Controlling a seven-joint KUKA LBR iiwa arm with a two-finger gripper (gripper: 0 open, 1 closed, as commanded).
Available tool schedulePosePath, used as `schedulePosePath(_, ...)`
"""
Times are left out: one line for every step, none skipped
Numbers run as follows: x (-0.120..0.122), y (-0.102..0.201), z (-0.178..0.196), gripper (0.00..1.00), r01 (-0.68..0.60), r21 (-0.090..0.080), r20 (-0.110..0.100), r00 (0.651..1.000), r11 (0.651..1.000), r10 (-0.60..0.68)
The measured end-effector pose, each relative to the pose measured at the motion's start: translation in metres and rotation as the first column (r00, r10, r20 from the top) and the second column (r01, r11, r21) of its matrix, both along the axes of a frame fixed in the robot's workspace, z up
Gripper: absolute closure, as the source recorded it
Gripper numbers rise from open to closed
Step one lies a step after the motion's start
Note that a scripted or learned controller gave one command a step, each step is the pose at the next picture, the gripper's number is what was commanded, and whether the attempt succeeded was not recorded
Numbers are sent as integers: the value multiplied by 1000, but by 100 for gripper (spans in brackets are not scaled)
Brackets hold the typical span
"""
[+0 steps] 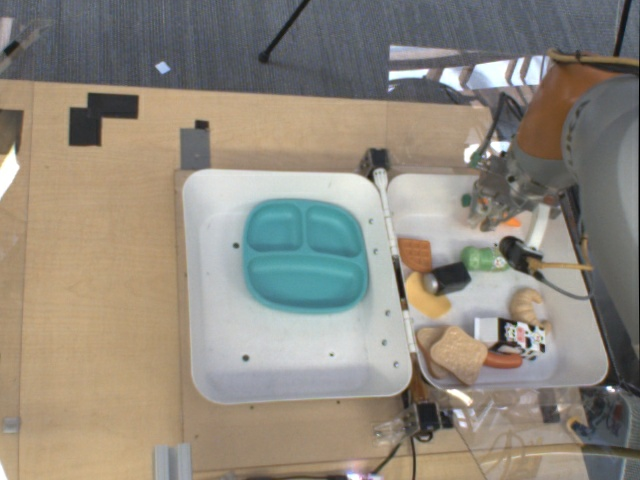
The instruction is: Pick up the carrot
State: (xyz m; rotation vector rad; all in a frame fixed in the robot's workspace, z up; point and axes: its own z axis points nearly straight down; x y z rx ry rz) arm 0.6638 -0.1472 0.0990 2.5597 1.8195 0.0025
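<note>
A: Where is the end effector (497, 208)?

B: Low over the far part of the bin on the right (430, 186), hanging from the grey arm (590, 138) with its orange band.

A: Apart or together?

B: I cannot tell; it is a dark, small cluster from this angle.

A: And the carrot (512, 224)?

B: A small orange sliver shows just beside the end effector, on its near side, in that same bin. Most of it is too small to make out, and I cannot tell whether they touch.

A: What lies nearby?

B: A green toy (485, 260) nearer the middle of the bin, a waffle piece (417, 254) by the inner wall, and bread (458, 353) and a sausage (503, 360) at the near end.

A: The other bin (215, 348)?

B: It holds a teal divided plate (305, 253), well apart from the carrot, and both bins sit on the desk (90, 298)
</note>
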Motion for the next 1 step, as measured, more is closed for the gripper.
schedulePosePath(0, 0, 0, 0, -1, 0, 1, 1000, 1000, 1)
